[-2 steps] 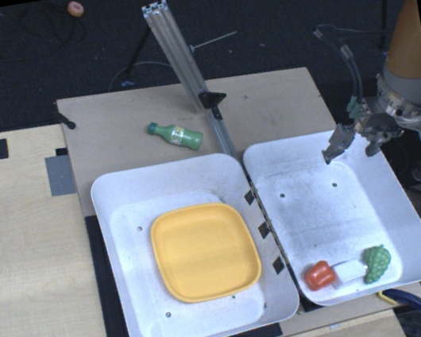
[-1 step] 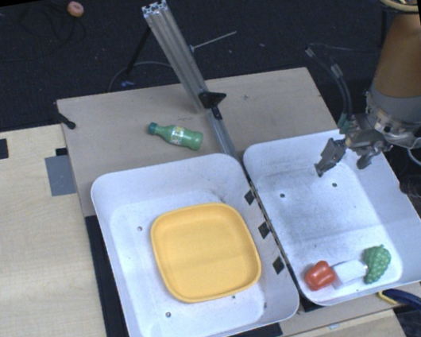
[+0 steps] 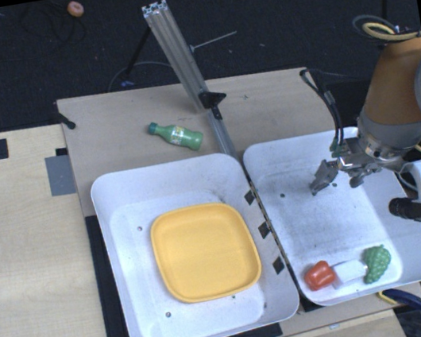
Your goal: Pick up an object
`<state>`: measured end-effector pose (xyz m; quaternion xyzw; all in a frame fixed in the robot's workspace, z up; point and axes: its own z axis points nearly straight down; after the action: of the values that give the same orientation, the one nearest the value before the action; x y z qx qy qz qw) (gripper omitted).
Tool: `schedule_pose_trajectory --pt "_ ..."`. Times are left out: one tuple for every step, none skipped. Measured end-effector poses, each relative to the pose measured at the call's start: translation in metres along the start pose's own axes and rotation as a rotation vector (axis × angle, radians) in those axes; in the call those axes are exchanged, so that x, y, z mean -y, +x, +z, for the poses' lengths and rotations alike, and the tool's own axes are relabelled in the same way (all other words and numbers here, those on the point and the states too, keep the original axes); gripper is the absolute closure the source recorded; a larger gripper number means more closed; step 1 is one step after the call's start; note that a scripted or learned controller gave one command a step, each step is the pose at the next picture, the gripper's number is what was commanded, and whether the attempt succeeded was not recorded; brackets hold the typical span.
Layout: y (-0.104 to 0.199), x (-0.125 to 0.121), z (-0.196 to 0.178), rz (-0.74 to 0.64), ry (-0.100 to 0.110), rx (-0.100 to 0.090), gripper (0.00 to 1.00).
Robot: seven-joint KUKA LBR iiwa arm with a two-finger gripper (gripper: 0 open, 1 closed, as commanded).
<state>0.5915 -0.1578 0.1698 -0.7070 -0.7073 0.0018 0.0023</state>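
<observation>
Small red, white and green toy foods (image 3: 348,270) lie in the right white bin (image 3: 317,225); left of it, a square yellow plastic plate (image 3: 206,251) fills the other bin (image 3: 123,219). Above that right bin the end effector (image 3: 336,175) hangs wide and holds nothing. Behind, a green bottle (image 3: 176,136) lies on the wooden counter (image 3: 264,106).

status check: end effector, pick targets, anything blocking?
End effector over right bin, upper half, nothing between fingers. Red object, white object, green object at bin's near edge, untouched. Path down to them looks unobstructed.
</observation>
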Motion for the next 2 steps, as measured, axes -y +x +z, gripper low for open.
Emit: schedule_pose_trajectory --pt "0.010 0.002 0.051 0.001 -0.001 0.000 0.00" --pt "0.008 0.001 0.039 0.004 -0.005 0.001 1.00"
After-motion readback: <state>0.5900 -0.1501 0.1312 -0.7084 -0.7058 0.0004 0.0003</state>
